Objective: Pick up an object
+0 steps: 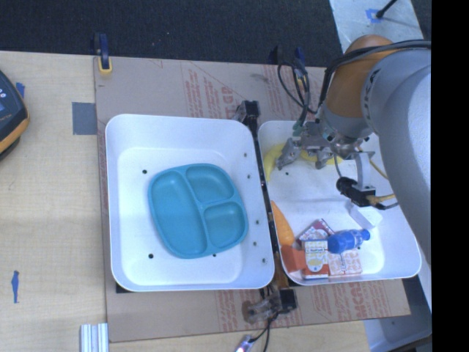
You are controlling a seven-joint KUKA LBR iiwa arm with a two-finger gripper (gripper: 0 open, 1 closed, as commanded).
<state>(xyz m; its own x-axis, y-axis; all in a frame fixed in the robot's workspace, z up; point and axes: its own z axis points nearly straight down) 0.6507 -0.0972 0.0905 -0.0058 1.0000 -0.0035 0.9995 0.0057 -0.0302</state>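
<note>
Surface (51, 196) is pale wood-look with a cardboard sheet under two shallow white plastic bins. Left bin (124, 134): one smooth teal divided plate (198, 210), rounded, three compartments, sitting mid-bin. Right bin (399, 259): something yellow (272, 160) at the far left corner, an orange carrot-like piece (282, 227) against the left wall, small printed cartons (322, 254) and a blue glossy bottle (346, 240) lying on its side near the front edge, touching the cartons. End effector (319, 152) hangs over the far part of the right bin, near the yellow item; nothing visibly between its fingers, and how far apart they stand I cannot tell. Risks: the bottle is round and slick, so it may roll or squirt out of a pinch; the cartons are packed close, so fingers may snag a neighbour; the yellow item hugs the corner, so a finger may hit the wall.
</note>
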